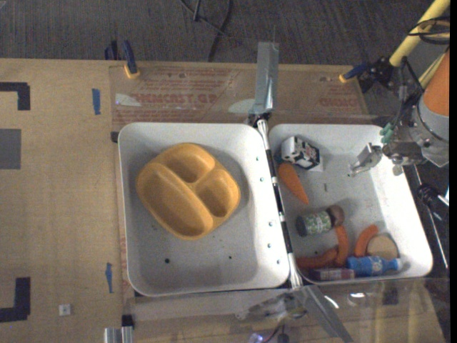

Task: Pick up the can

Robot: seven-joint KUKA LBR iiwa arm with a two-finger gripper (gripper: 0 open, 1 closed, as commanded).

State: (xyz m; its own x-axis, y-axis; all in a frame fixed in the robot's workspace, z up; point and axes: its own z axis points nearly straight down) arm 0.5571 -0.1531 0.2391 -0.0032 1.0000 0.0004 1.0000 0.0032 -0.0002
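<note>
Gripper (pixel 365 159) sits over the upper right of the right bin (pixel 414 213), near the far wall; can't tell how it's set, nothing in it. Can (pixel 319 221) lies on its side mid-bin, well apart from the gripper, near the carrot (pixel 293 183) and touching an orange piece (pixel 342 243). Judgement: pick not started; approach, grasp and lift all left. Left bin (pixel 143 263) has the yellow tray (pixel 188 189), irrelevant.

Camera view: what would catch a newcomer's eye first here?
The big yellow divided plate in the left bin stands out first. Next comes the right bin, with the can lying among a carrot and a blue bottle. The gripper hangs over that bin's upper right.
</note>
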